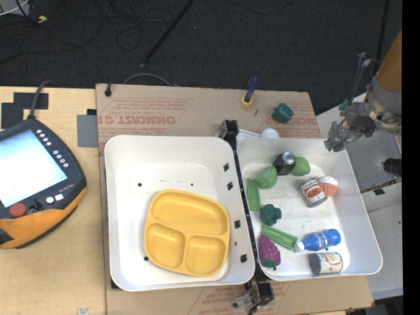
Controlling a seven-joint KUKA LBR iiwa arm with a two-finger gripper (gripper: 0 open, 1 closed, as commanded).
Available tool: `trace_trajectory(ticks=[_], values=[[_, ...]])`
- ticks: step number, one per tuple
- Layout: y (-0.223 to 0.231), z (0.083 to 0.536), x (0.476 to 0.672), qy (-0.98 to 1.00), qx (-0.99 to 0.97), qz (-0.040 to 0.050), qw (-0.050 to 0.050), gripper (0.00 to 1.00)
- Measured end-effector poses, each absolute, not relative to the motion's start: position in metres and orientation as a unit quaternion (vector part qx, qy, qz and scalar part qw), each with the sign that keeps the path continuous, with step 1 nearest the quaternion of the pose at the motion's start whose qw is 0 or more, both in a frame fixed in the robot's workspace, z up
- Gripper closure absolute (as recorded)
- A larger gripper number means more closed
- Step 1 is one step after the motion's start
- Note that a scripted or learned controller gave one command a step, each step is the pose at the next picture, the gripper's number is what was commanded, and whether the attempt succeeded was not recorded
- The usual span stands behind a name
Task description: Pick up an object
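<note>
Over at the far left a teach pendant (36, 176) with an orange underside is lying on the bench, its pale screen glowing. Next to it the left bin (125, 176) is holding a yellow divided tray (187, 231), which is sitting toward the bin's lower right.

Moving across the black clips where the two bins are meeting, the right bin (357, 202) is carrying the clutter. A green stick (252, 194) is lying along its left wall, with a dark green toy (270, 213) just beside it and a purple grape bunch (269, 251) sitting lower down. A long green pod (280, 236) is slanting between them, touching the white cap end of a blue bottle (319, 240). Below the bottle a small can (326, 262) is lying on its side. Higher up, a round green piece (267, 177) is resting by a dark can (285, 163), which is leaning against a lime-green fruit (300, 166). A red-labelled can (313, 192) is lying touching an orange and white object (328, 186).

Behind the bins, a blue and yellow tool (249, 92) and a dark green block (283, 113) are sitting on the cardboard.

At the right, the gripper (336, 138) is hanging over the right bin's upper right corner, well apart from the objects, with nothing showing in it; I cannot tell how far its jaws are parted.
</note>
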State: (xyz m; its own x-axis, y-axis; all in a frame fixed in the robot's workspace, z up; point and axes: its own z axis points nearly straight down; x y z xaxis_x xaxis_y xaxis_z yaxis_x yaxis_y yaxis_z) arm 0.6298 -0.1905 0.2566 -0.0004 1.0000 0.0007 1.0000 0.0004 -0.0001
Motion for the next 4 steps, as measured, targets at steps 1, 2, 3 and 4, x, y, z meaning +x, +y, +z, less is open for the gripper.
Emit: trace_trajectory(ticks=[1, 2, 3, 4], values=[[-0.190, 0.266, 0.630, -0.708, -0.706, 0.0001, 0.000, 1.00], [-0.190, 0.276, 0.630, -0.710, -0.705, 0.0003, 0.001, 1.00], [-0.190, 0.286, 0.630, -0.711, -0.703, 0.0005, 0.001, 1.00], [-0.182, 0.441, 0.557, -0.708, -0.706, -0.0037, -0.006, 1.00]])
